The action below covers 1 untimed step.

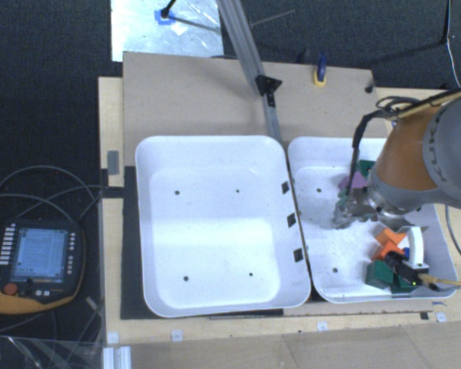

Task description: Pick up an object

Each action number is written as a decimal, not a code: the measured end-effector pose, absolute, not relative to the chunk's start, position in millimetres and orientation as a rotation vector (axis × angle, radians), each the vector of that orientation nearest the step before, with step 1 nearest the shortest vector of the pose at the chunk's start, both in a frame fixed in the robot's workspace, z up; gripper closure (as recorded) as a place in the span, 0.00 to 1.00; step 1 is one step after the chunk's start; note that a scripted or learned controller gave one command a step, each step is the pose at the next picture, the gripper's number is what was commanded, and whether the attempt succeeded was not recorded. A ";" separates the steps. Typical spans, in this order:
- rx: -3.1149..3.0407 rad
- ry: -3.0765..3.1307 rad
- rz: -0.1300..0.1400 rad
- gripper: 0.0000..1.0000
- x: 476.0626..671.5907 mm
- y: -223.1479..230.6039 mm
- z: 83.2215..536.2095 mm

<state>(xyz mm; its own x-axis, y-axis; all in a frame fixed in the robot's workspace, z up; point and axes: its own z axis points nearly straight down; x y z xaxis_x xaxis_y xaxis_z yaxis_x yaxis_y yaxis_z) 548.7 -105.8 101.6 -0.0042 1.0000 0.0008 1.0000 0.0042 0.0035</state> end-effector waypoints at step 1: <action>2.214 2.221 0.006 1.00 551.3 -113.6 147.9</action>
<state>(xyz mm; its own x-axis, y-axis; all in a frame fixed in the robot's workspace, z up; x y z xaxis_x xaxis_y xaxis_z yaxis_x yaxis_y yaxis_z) 551.3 -113.6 147.9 -0.0030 1.0000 -0.0014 1.0000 0.0030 0.0066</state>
